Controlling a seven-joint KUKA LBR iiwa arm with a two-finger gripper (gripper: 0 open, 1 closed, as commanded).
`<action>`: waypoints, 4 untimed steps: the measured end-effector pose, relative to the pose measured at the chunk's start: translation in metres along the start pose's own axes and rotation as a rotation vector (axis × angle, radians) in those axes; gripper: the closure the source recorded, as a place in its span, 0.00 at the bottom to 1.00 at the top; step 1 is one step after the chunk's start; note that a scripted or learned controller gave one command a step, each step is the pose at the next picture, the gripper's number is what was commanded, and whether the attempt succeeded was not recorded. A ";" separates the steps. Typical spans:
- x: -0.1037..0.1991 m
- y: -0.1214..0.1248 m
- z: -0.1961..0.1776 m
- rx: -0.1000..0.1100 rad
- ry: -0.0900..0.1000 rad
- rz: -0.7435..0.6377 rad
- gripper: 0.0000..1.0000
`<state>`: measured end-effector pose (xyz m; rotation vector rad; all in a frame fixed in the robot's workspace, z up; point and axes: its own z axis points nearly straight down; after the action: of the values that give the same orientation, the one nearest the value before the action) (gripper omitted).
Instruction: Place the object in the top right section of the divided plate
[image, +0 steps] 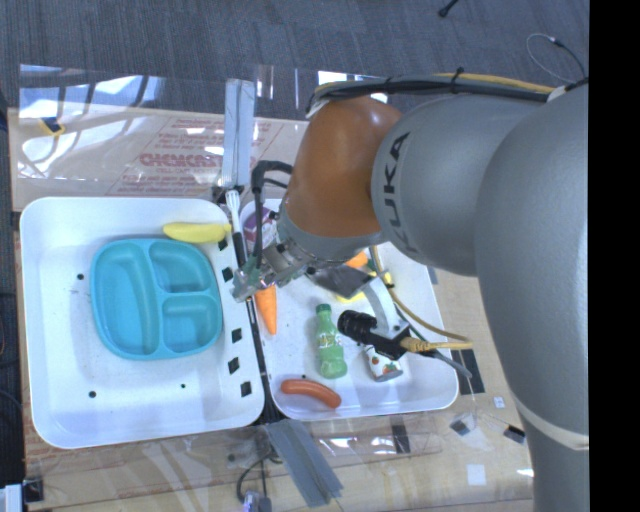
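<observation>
Pincer (248, 283) grip state indiscernible, grey arm (450, 170) lettered KUKA, tapered orange carrot (266, 310) at 5 o'clock, moulded turquoise divided plate (150, 300) at 9 o'clock.

I count two white bins below me, a left bin (60, 400) and a right bin (430, 390). There is one blue divided plate (125, 300), one yellow banana (196, 232), one orange carrot (267, 310), one green bottle (328, 345) and one reddish sausage (310, 393). I also see one small white block (384, 368) with red and green on it. One orange scrap (355, 262) peeks from under my arm, possibly a separate item.
</observation>
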<state>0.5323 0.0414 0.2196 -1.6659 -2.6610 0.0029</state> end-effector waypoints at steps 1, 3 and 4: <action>0.017 -0.055 0.016 0.002 0.001 -0.062 1.00; 0.055 -0.035 -0.039 -0.002 -0.001 -0.195 1.00; 0.055 -0.036 0.011 0.003 0.001 -0.435 1.00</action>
<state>0.4755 0.0753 0.2086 -1.0517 -2.9548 0.0048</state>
